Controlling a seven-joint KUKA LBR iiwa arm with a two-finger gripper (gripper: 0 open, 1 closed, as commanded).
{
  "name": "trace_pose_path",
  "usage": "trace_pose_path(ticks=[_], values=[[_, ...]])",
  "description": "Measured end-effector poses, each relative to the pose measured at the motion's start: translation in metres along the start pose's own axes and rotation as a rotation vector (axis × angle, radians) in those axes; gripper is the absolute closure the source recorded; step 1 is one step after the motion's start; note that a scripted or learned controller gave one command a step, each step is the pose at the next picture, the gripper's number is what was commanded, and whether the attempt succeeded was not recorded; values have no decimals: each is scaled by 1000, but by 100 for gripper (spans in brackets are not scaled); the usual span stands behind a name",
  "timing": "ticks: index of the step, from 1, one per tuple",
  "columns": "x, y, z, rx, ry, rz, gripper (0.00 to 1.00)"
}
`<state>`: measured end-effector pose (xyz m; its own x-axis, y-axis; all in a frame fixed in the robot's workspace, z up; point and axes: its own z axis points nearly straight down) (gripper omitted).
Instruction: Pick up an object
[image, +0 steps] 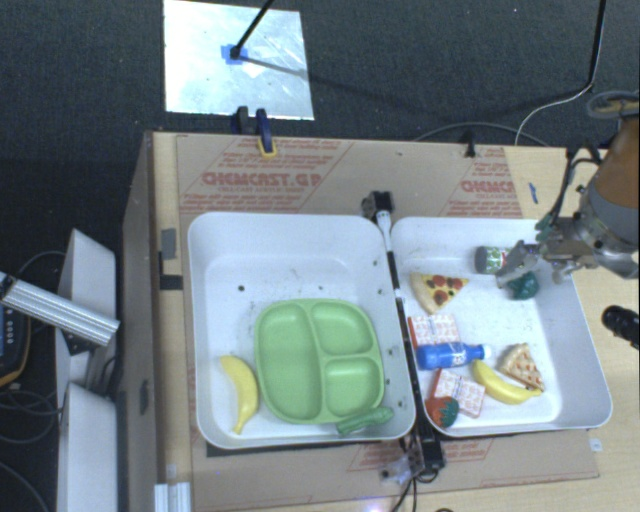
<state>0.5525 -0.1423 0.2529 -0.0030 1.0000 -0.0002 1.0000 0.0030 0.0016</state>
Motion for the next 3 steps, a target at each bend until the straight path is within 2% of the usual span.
trace_pose_path(ticks=[1, 2, 3], values=[[11, -46, 154, 3, 1, 2, 0], [3, 8, 164, -6, 0, 1, 0], [23, 75, 69, -5, -1, -2, 0]])
